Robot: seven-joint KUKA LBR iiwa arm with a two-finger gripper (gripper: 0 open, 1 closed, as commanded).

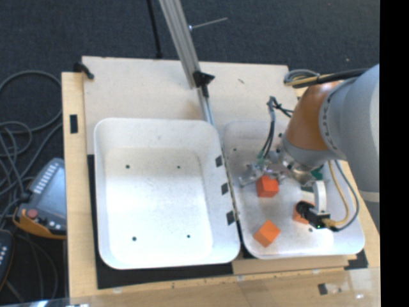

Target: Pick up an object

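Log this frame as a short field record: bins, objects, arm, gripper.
left bin: white, shallow, no objects seen inside
right bin: white, holds the orange items
orange block A: mid bin, just under the gripper
orange block B: near the bin's front edge, apart from A
orange item C: partly hidden by wrist hardware
arm: reaches over the right bin
gripper: low over block A; grasp cannot be confirmed

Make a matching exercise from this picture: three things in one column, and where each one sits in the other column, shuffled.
Things:
1. orange cube
2. arm
3. handheld controller

Places:
A. on the floor, off the bench's left edge
B. near the front of the right bin
C. reaching in over the right bin from the right

Pairs: 1-B, 2-C, 3-A
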